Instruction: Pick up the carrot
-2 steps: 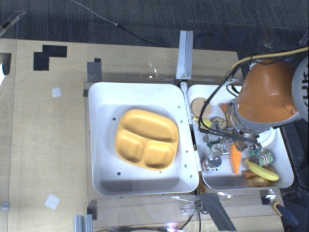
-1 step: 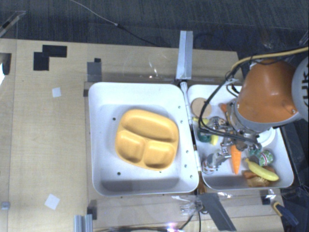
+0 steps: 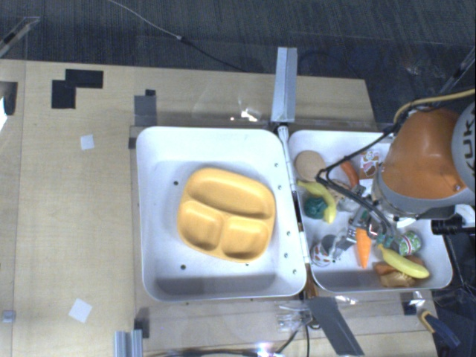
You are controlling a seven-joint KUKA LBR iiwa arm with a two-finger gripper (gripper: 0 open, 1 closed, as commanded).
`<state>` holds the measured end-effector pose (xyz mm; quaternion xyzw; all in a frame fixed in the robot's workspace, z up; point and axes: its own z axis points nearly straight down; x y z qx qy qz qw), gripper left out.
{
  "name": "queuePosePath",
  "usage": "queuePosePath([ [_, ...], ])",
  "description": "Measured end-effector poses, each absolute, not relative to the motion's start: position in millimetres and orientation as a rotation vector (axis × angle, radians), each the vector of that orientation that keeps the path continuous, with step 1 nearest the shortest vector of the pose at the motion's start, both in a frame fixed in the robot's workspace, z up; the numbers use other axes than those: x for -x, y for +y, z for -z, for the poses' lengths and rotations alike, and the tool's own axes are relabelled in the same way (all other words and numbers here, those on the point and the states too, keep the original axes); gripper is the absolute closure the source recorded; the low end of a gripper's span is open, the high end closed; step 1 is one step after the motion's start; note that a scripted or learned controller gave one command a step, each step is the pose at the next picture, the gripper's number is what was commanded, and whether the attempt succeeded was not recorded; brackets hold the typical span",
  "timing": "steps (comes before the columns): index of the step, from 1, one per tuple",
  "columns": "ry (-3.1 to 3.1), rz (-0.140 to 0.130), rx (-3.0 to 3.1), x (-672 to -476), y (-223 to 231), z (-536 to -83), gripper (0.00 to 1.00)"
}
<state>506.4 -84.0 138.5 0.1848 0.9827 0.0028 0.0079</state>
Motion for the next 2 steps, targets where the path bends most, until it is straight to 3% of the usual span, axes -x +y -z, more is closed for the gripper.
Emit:
queuePosePath([
  [2, 3.036, -0.010, -0.571, -518.1, -89.1, -130.6, 0.00],
])
